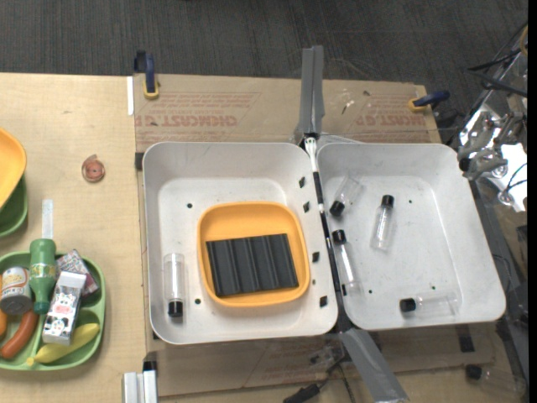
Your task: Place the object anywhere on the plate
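Observation:
An orange square plate (252,217) rests in the middle of the left white bin (159,183). A black ribbed rectangular object (252,264) lies flat on the plate and covers most of its inner area. A clear tube with a black cap (174,284) lies on the floor of the left bin, just left of the plate and apart from it.
The right bin (453,191) holds several clear tubes with black caps, one near its middle (383,219) and one at its front (428,305). To the left, a green tray (84,342) of toy food sits on the wooden table. Cables and hardware (491,141) crowd the right edge.

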Robot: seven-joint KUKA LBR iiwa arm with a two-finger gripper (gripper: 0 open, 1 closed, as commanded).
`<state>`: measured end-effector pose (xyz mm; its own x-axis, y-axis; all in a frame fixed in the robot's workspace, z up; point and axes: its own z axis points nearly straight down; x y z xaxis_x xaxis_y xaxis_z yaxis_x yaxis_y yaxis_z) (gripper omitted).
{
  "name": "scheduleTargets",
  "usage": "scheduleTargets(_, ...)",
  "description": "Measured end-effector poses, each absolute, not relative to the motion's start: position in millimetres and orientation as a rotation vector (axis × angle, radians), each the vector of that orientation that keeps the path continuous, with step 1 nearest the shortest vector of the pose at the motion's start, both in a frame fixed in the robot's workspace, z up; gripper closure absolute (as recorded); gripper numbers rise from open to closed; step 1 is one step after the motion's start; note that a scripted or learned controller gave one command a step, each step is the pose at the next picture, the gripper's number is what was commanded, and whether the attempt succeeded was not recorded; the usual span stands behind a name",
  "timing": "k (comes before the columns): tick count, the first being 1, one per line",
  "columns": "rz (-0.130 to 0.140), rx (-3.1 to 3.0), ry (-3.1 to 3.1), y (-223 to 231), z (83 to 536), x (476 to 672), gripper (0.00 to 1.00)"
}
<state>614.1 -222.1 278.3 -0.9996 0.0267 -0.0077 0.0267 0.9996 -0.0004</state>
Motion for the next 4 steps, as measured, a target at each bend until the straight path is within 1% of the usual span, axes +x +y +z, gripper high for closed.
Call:
scheduleTargets(1, 0.0, 0.042, 3.134, -222.2, 278.3, 614.0, 0.0)
scheduleTargets(2, 0.001, -0.426, 3.109, -221.9, 300.4, 582.4, 0.0)
scheduleTargets(3, 0.001, -0.788, 3.037, -221.8, 334.4, 529.4, 0.0)
scheduleTargets(4, -0.002, -1.204, 2.895, -221.9, 399.4, 489.9, 0.0)
